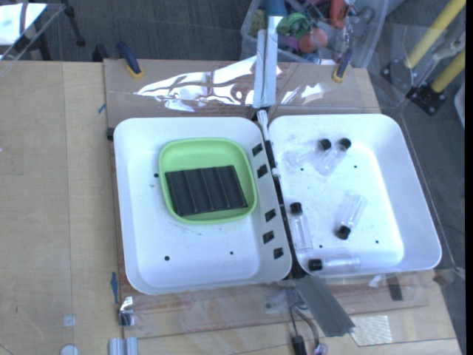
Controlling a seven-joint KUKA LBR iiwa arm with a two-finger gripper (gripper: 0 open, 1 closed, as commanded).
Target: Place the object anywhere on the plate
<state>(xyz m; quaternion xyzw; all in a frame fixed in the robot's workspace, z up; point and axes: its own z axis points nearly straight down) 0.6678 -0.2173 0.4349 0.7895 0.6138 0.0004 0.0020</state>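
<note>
5 vials (349, 214) lie in right bin (388, 168); plate (207, 147) in left; tool's state unclear.

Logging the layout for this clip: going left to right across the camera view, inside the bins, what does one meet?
Left bin, green plate holding a dark ridged block, divider between the bins, then the right bin with clear black-capped vials scattered in it.

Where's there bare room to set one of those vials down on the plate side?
The dark ridged block covers most of the green plate; only its rim strip behind the block is bare. The left bin has open floor in front of the plate. The right bin is scattered with vials.
</note>
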